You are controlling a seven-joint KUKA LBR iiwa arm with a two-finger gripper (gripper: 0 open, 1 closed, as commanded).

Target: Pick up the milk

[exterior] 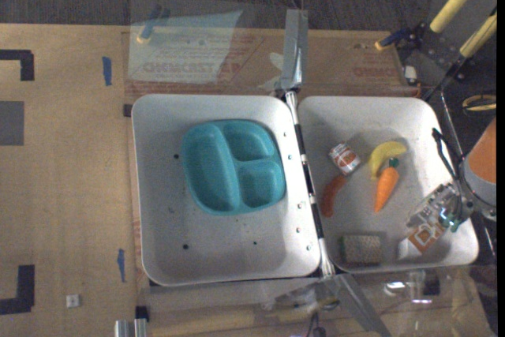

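In the right bin (418, 110), a small white-and-orange carton (424, 237) that looks like the milk lies near the front right corner. My gripper (439, 211) hangs low over the bin at its right side, directly above and touching or nearly touching the carton's far end. I cannot tell whether the carton is gripped. The arm's orange band (484, 160) shows at the right edge.
The right bin also holds a small red-and-white can (344, 158), a banana (387, 153), a carrot (385, 187), a red-orange sausage-like piece (331, 196) and a grey sponge-like block (361, 249). A teal divided plate (234, 166) sits in the left bin (158, 233).
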